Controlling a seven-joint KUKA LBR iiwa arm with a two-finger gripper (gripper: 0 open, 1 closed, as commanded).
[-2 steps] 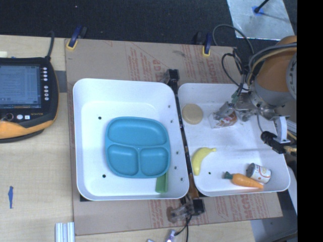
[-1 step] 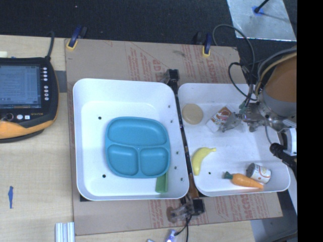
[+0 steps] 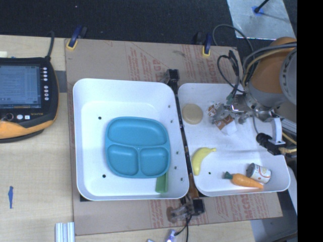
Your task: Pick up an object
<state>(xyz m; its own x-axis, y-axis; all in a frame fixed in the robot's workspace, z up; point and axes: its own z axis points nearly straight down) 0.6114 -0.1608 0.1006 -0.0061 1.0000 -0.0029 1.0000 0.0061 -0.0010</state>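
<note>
My gripper (image 3: 221,116) hangs over the upper middle of the right bin (image 3: 228,188), reaching in from the right below the orange-banded wrist (image 3: 267,74). A round tan disc (image 3: 192,114) lies just left of it, a small gap apart. Lower in the same bin lie a yellow banana (image 3: 201,159), an orange carrot (image 3: 244,180) and a small white can (image 3: 259,172). A pale translucent shape sits under the gripper; I cannot tell what it is.
The left bin (image 3: 86,135) holds a blue divided plate (image 3: 137,146) and a green piece (image 3: 161,184) at its lower right corner. A tablet pendant (image 3: 25,97) lies on the bench at far left. Cables (image 3: 229,49) loop above the right bin.
</note>
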